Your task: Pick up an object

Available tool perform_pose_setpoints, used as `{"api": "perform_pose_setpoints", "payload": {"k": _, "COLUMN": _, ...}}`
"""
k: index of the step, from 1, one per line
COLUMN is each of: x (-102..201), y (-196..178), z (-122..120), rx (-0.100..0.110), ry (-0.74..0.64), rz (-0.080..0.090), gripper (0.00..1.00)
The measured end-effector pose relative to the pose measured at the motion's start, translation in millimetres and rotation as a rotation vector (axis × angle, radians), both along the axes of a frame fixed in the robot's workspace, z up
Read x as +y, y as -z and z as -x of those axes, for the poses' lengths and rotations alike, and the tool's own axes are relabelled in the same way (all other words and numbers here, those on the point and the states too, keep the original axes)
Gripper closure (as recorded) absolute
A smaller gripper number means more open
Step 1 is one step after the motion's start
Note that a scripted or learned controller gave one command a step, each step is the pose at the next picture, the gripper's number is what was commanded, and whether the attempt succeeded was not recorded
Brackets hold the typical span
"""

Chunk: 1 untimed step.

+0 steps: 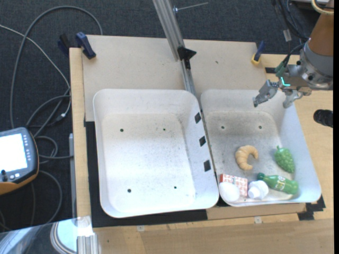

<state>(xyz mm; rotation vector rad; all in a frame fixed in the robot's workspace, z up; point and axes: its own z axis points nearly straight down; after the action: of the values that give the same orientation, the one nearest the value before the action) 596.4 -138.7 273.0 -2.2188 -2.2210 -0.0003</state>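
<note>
Objects all sit bunched in the right bin's [296,136] near corner, so nothing lies under the tool [275,97] yet. Tool hangs w/ fingers spread, holding nothing, over the bin's far edge. Croissant [247,156] is closest, below and slightly left of it, w/ clear space around, prob. the easiest pick. Grapes [284,159], bottle [275,184] and carton [233,183] lie farther, crowded vs the bin wall.

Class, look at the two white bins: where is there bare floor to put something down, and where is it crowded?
Left white bin: whole floor bare. Right white bin: far half free, between rim and tan croissant. Crowded near corner: green grape bunch, green bottle, red-white carton.
</note>
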Motion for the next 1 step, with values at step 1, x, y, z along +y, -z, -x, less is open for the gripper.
{"api": "perform_pose_setpoints", "payload": {"k": 1, "x": 0.0, "y": 0.0, "z": 0.0, "rx": 0.0, "ry": 0.0, "rz": 0.0, "gripper": 0.0}}
